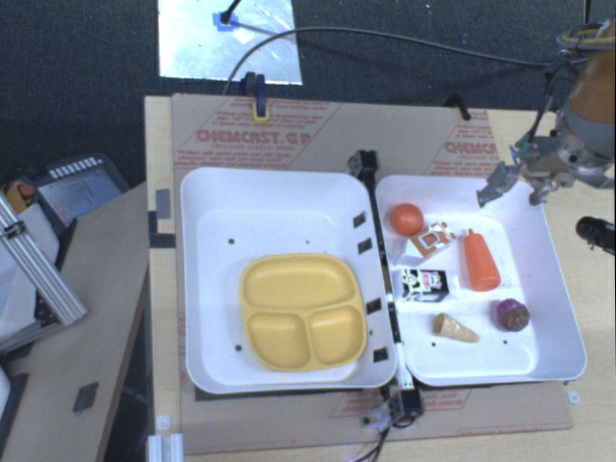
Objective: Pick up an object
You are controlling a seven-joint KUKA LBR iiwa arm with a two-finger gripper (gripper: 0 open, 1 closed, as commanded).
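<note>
Orange bottle point(480, 261) lies in right bin point(553, 258), between a carton point(432, 240) and purple fruit point(512, 314); likely light, stiff, a bit slick, best pinched across its middle. Tool point(515, 189) hovers over the bin's far edge, fingers apart, holding nothing.

In the frame's right-centre, my pickable things are lying apart: a round red-orange tomato point(406, 218), an orange plastic bottle point(479, 261), a purple ball point(512, 314), a tan cone point(453, 328), two small cartons point(424, 282).
</note>
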